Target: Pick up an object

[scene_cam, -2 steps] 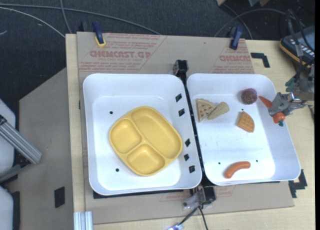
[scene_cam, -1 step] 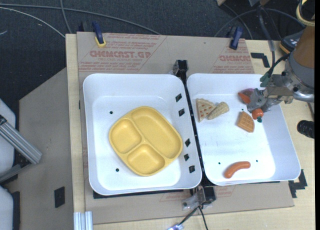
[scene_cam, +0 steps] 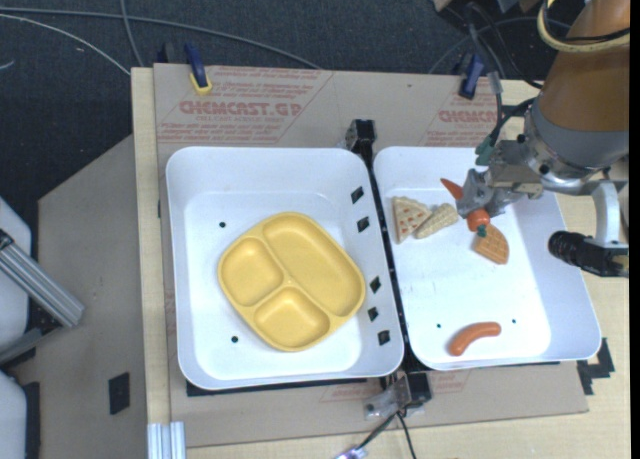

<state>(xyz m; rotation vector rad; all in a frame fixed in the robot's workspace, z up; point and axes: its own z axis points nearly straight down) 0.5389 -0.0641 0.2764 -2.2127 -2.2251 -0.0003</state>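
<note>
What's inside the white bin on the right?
The right bin holds two tan waffle wedges, an orange waffle piece, a sausage and a small red-orange item under the gripper, which covers part of the bin's far side.

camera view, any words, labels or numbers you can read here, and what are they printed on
"CHEMCAST GP": red print on the brown protective sheet under the left bin, repeated across it; the last letters are my best reading.
"CHEMCAST": the same red print on the sheet behind the right bin, partly cut off by the arm.
Smaller red lines around these words: too blurred to read.
Yellow tray, toy foods: no text.
</note>
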